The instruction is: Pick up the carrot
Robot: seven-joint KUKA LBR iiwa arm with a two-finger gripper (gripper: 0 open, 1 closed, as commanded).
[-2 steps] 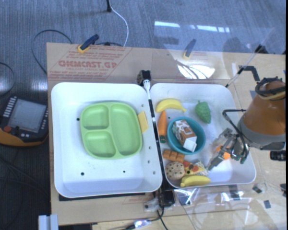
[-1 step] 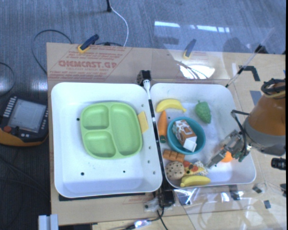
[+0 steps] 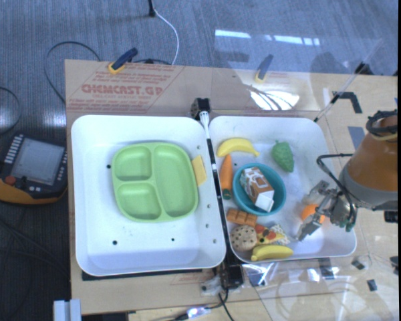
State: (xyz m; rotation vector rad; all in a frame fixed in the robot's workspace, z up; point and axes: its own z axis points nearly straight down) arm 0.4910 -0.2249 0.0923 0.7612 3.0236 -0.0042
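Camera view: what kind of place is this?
Probably a robot lab test bench, not a kitchen: two white bins on a board, toy food such as a banana, a teach pendant and cables on carpet.

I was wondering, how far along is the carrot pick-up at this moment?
Done: nothing that shows yet. The carrot lies against the left wall of the right bin, beside the blue bowl.
In hand: the end effector is low at that bin's right side, well apart from the carrot, next to a small orange thing I cannot identify.
Left: reach the carrot, grasp it, lift it.
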